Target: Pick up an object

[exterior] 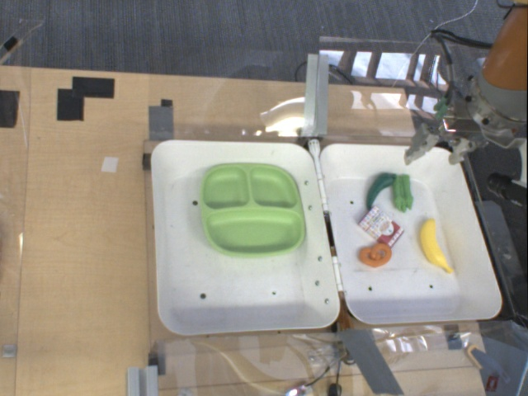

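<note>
A wooden bench (74,221) carried two shallow white bins side by side, seen from above at a slant. The left bin (177,295) held a green divided plate (252,208) lying flat near its middle, well apart from everything else, so it read as a place to set things rather than something to grasp.

The right bin (462,304) held the candidates for picking, loosely scattered with gaps between most of them, which probably left room for fingers to come down around one. From largest to smallest: a green toy vegetable (389,190) lay toward the far side; a yellow banana (434,244) lay toward the right wall; a small red-and-white packet (380,224) sat near the middle; and a small orange piece (375,256) lay just beside the packet on its near side, possibly touching it.

The grey arm (503,97), orange band above the wrist, reached in from the right. Its gripper (436,145) hung over the far right corner of the right bin, fingers spread apart and grasping nothing, apart from the green vegetable below.
</note>
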### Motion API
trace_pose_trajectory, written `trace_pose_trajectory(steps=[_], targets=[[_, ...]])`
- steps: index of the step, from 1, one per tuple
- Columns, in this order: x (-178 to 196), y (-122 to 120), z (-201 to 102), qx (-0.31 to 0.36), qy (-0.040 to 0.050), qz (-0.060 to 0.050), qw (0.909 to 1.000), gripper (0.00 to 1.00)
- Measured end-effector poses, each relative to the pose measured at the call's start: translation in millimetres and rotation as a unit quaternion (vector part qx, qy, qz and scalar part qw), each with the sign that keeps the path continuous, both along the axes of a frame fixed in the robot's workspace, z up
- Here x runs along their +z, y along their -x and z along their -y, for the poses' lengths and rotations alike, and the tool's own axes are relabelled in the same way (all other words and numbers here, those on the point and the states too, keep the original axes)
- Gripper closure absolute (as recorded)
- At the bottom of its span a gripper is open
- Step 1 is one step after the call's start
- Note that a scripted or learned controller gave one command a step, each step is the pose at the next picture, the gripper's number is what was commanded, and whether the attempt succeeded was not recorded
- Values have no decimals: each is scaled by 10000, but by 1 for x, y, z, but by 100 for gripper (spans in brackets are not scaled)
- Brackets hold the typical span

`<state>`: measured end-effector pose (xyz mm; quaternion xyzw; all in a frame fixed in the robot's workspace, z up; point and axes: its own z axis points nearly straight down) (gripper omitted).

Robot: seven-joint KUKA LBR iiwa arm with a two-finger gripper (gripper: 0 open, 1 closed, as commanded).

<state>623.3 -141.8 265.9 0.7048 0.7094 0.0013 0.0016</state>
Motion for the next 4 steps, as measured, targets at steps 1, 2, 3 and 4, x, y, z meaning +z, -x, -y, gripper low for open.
trace_pose_trajectory(steps=[1,2,3,4], targets=[[-77,-9,51,-397,4,-7,9992,0],[-169,-22,48,-309,4,14,9995,0],[-156,-25,47,-290,9,44,9996,100],[-168,-36,-55,-813,-9,17,9967,100]])
